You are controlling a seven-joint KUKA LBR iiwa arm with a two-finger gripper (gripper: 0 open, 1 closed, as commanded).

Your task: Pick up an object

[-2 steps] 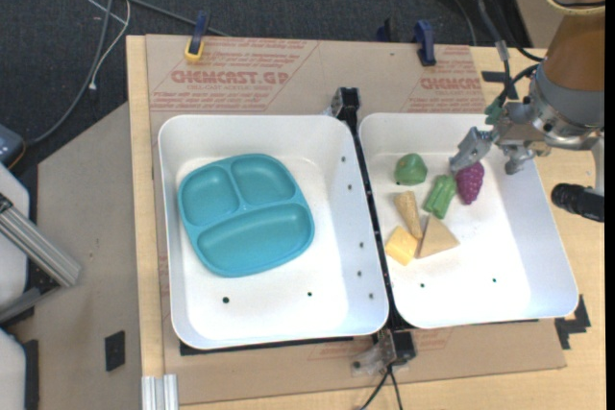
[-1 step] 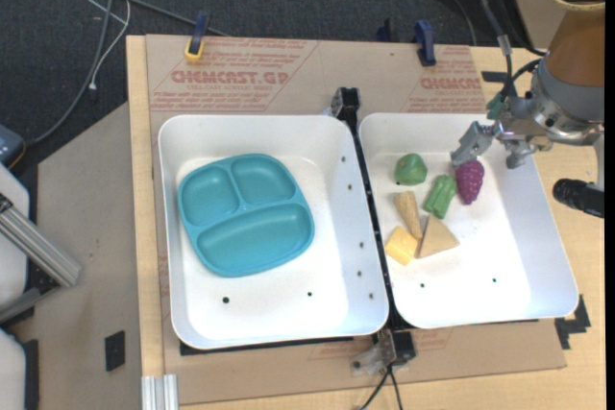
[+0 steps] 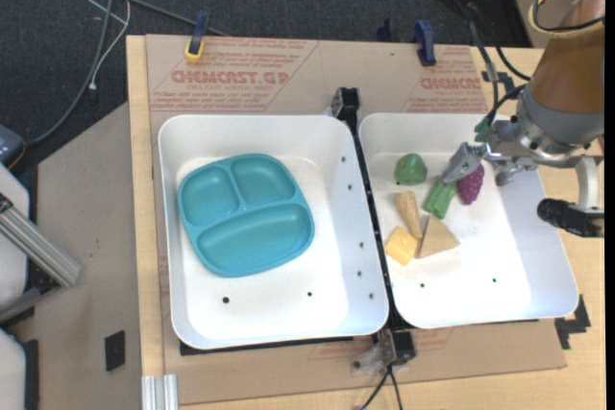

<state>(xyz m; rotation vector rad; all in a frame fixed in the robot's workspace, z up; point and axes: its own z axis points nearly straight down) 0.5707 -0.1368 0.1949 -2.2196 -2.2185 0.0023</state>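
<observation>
My gripper (image 3: 479,172) hangs over the right bin (image 3: 538,283) near its far side, with its fingers spread apart. A purple bunch of grapes (image 3: 470,187) lies just below and between the fingertips, not lifted. A green block (image 3: 440,198) lies right beside the left finger (image 3: 455,164). Further left are a round green piece (image 3: 410,169), a tan cone (image 3: 410,210), a yellow cheese block (image 3: 401,247) and a tan wedge (image 3: 438,239). All rest on the bin floor.
The left bin (image 3: 332,206) holds a teal divided plate (image 3: 247,212). A ridge (image 3: 365,206) separates the two bins. The grey and orange arm (image 3: 567,82) covers the right bin's far right corner, with a black part (image 3: 569,216) by the right wall.
</observation>
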